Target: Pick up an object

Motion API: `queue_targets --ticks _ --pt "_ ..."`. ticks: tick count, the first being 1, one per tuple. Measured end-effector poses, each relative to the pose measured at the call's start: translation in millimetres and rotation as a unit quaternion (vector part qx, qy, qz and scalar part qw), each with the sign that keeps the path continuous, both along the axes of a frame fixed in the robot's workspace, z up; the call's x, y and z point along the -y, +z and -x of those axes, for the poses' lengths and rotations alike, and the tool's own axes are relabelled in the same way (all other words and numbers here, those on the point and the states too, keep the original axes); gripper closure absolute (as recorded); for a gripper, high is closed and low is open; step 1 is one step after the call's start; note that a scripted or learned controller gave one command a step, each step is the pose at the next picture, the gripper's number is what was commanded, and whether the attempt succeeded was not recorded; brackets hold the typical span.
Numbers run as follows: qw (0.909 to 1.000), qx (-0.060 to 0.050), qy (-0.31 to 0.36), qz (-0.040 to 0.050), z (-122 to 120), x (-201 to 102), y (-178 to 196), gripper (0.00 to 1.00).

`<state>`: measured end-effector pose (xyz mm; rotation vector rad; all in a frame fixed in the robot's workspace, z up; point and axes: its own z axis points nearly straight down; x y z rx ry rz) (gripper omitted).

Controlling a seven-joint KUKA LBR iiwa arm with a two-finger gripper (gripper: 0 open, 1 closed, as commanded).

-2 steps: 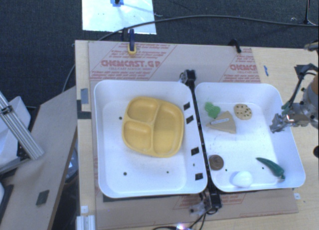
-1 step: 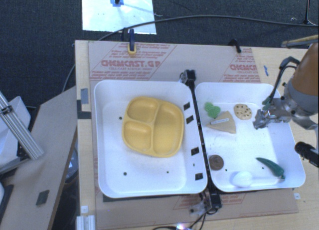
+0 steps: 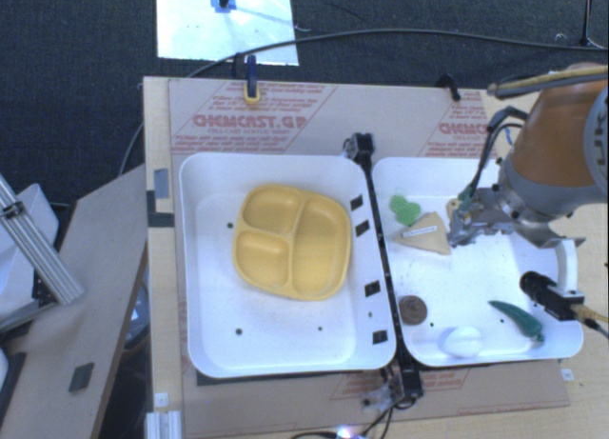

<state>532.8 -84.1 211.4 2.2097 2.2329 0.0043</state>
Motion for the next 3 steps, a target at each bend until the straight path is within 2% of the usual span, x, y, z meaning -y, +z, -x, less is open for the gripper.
queue_targets --ticks 1,3 --pt "1.0000 0.000 0.000 0.0001 -10 -60 -1 1.00" --pt "1.0000 -0.001 0.000 -0.0004 -10 -170 -13 1.00"
